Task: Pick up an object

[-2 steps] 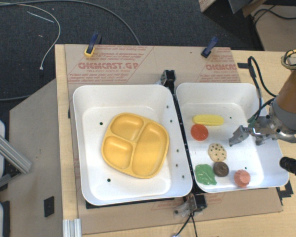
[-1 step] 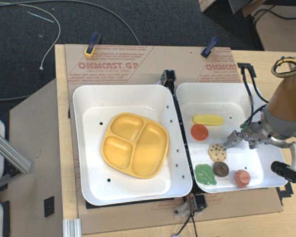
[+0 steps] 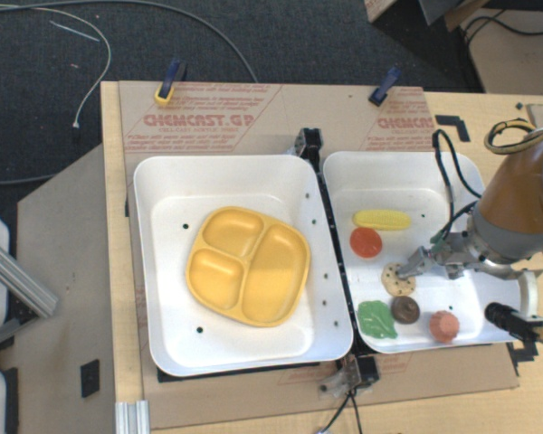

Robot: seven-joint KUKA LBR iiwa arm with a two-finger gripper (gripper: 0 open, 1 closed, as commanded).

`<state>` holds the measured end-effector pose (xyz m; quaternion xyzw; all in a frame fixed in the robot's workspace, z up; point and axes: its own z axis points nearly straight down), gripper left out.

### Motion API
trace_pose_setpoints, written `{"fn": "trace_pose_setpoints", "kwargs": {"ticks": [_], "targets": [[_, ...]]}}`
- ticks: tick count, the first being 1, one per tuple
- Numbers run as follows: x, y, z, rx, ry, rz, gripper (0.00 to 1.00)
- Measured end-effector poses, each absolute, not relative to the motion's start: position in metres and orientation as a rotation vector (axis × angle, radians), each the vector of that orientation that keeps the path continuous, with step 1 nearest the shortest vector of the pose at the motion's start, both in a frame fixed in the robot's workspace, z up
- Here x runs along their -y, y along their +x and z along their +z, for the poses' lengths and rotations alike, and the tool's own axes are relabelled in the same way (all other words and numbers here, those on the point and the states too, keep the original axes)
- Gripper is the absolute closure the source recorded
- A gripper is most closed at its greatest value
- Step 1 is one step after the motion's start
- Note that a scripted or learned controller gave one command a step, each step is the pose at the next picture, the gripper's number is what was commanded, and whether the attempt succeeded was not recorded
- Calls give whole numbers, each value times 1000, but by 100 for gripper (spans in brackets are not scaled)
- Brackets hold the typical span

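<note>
The right bin holds several small items: a yellow oblong piece, a red ball-like fruit, a speckled tan cookie, a green leafy piece, a dark brown round piece and a pink round piece. My gripper reaches in from the right and its tip sits just above and to the right of the cookie, close to it. Nothing shows in its grasp.
The left bin carries a yellow divided plate. The arm's grey body with its orange band covers the right bin's right side. A black cable loops over that bin's back rim. Clamps stand at the cardboard's far edge.
</note>
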<state>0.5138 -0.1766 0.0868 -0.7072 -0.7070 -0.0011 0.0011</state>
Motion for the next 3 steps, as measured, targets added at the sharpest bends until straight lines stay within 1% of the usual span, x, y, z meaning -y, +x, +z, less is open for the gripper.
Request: {"fn": "trace_pose_setpoints", "kwargs": {"ticks": [1,2,3], "targets": [[175,516,100,2224,-2222,-13,100],[178,516,164,2227,-2225,-5,100],[188,523,216,2228,-2225,-5,100]]}}
